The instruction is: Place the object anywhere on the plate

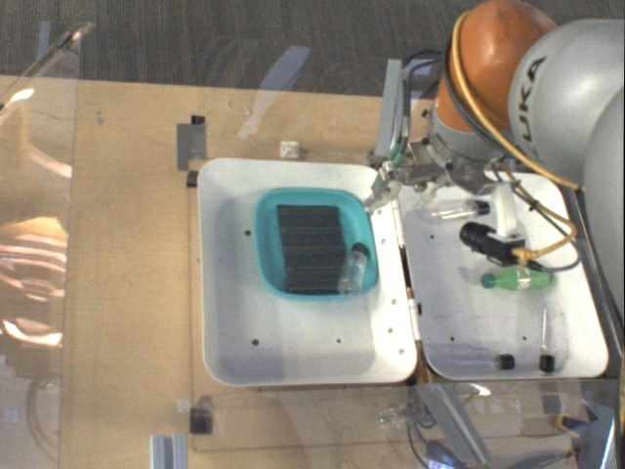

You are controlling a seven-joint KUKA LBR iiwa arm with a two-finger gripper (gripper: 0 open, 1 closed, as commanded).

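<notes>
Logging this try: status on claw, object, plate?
Claw at the teal plate's upper right rim, grip state unclear. Dark ridged block and small clear vial lie on the plate. Green bottle in the right bin.

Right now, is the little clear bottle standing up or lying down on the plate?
Lying down. The small clear plastic bottle rests on its side across the lower right rim of the teal square plate, beside the dark ridged block.

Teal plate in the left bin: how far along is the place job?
Done, it seems: a dark ridged rectangular block and a small clear vial already lie on the teal plate. In hand: nothing visible at the hand, which sits near the plate's right rim. Left: a green bottle remains in the right bin.
</notes>
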